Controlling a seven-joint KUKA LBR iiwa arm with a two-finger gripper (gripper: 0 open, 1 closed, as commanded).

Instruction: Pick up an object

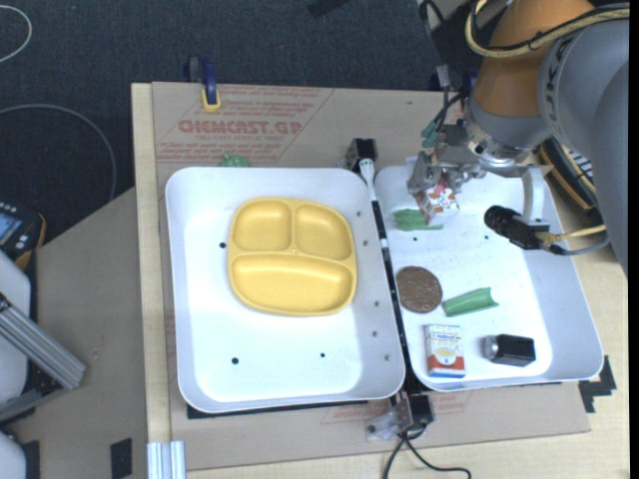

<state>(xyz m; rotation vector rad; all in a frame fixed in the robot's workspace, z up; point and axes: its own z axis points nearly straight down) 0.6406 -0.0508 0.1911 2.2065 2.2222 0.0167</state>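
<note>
— What was hard to make out at the gripper [436,190]?

— Its fingers were a dark tangle over the right bin [559,297], toward that bin's eleven o'clock corner. A small red-and-white packet [440,202] sat at the fingertips, but I couldn't tell whether it was pinched between them or only lying under them, nor how far the jaws stood apart. A green piece [410,219] poked out at the packet's nine o'clock, partly covered.

— And the packet's axis?

— Too crumpled and hidden to judge.

— What else lay in that bin?

— A brown disc [419,287], a green wedge [468,301] running from eight to two o'clock, a red-and-white carton [445,351] with its long axis twelve to six, and a black block [511,348].

— And the left bin [200,267]?

— A yellow divided tray [293,255].
</note>
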